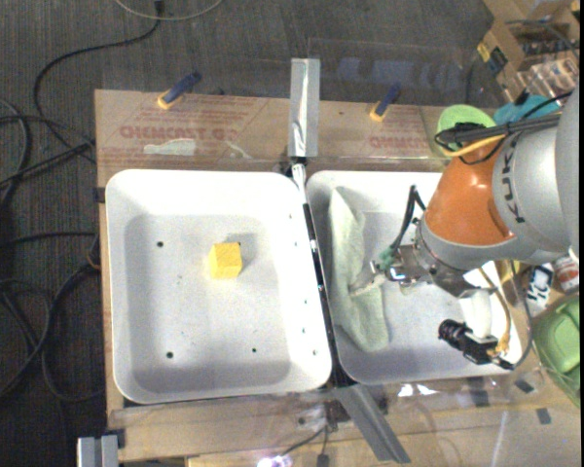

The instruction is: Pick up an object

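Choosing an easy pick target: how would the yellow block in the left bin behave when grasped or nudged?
The yellow block looks boxy with flat faces, so it would probably slide, not roll. It seems small and likely light. It lies alone, away from the left bin's walls, which should ease grasping.

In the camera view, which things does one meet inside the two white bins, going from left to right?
Left bin → yellow block → right bin → pale green cloth → gripper → orange band of the arm.

We see a yellow block [225,261] near the centre of the left bin [146,358]. At its 3 o'clock, the gripper [378,270] meets a pale cloth [355,275] in the right bin [409,363].
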